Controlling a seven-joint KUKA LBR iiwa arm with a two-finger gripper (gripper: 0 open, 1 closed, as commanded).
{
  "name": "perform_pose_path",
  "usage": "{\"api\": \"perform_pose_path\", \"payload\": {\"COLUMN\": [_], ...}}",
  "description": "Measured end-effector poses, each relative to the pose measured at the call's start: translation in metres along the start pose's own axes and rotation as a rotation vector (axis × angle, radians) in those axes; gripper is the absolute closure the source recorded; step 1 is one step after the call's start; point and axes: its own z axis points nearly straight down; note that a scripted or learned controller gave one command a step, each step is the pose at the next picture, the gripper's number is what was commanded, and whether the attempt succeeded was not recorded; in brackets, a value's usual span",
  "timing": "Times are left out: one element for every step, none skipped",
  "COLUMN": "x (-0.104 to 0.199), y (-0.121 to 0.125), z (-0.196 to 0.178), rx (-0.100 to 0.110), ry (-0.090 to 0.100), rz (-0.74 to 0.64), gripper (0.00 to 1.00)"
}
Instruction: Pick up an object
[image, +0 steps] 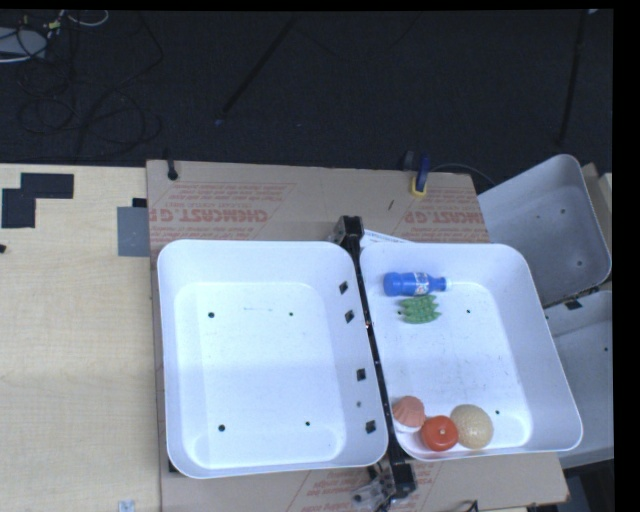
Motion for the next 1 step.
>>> {"api": "perform_pose_path", "payload": {"x": [-0.003], "y": [-0.0673], "z": [0.0014], "rx": [0.008], "ry": [0.004], "rz": [0.008], "gripper": [1.0]}}
